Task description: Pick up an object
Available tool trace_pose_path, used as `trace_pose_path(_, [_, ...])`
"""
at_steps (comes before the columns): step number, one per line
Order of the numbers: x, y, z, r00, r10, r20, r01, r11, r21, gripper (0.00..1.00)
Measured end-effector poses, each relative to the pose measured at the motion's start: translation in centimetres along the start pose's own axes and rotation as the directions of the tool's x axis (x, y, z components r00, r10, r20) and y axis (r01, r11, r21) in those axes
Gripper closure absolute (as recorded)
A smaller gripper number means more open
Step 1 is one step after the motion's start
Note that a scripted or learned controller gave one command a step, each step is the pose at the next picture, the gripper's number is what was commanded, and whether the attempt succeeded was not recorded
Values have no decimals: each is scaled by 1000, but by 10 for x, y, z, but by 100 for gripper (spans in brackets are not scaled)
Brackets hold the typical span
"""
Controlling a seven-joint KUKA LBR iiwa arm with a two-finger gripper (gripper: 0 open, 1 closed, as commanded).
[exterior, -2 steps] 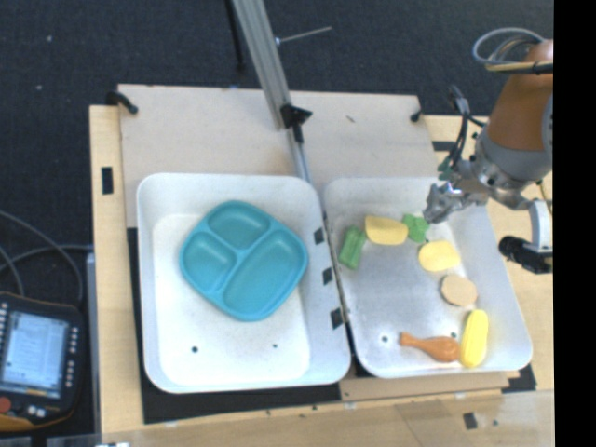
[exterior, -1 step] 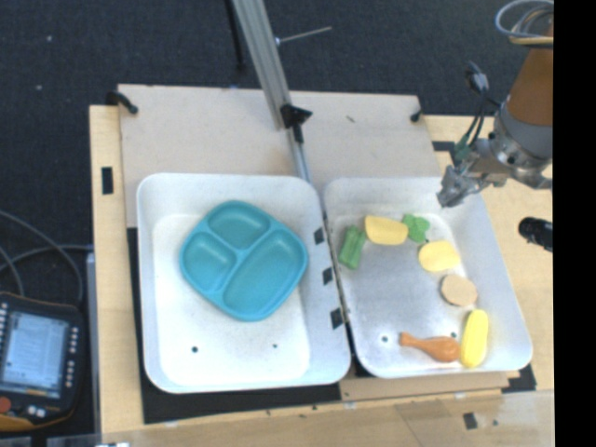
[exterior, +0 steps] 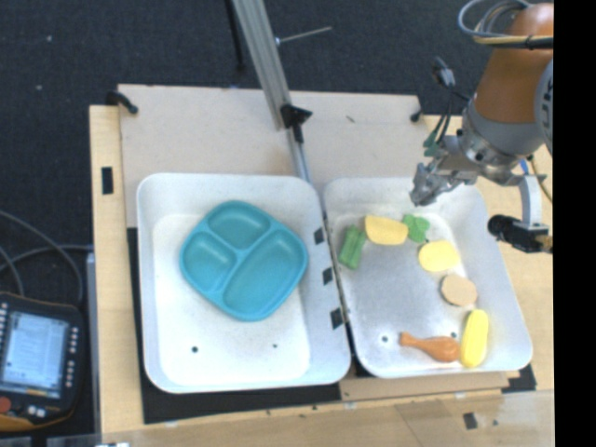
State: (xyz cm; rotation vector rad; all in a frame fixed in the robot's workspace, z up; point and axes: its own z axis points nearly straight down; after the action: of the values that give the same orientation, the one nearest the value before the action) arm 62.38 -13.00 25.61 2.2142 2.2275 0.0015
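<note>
Several plastic food toys lie in the right white bin (exterior: 503, 277); nearest the gripper (exterior: 424, 194), at upper right, is a small green piece (exterior: 416, 225). Grip state: cannot tell. Descend centred over it.

1. Two white bins: the left bin (exterior: 149, 277) and the right bin (exterior: 498, 277).
2. One blue divided plate (exterior: 244, 260), in the left bin.
3. Three yellow pieces in the right bin: one far (exterior: 386, 230), one mid (exterior: 439, 256), one near right (exterior: 474, 337).
4. Two green pieces: one left (exterior: 352, 248), one far (exterior: 416, 225).
5. One tan round piece (exterior: 458, 291).
6. One orange drumstick-shaped piece (exterior: 431, 345).
</note>
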Motion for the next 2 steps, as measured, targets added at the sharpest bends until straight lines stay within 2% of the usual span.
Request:
trace_pose_path(1, [58, -6, -8, 1000, -2, -2, 2, 1000, 0, 100])
trace_pose_path(2, [120, -12, -1, 1000, -2, -2, 2, 1000, 2, 100])
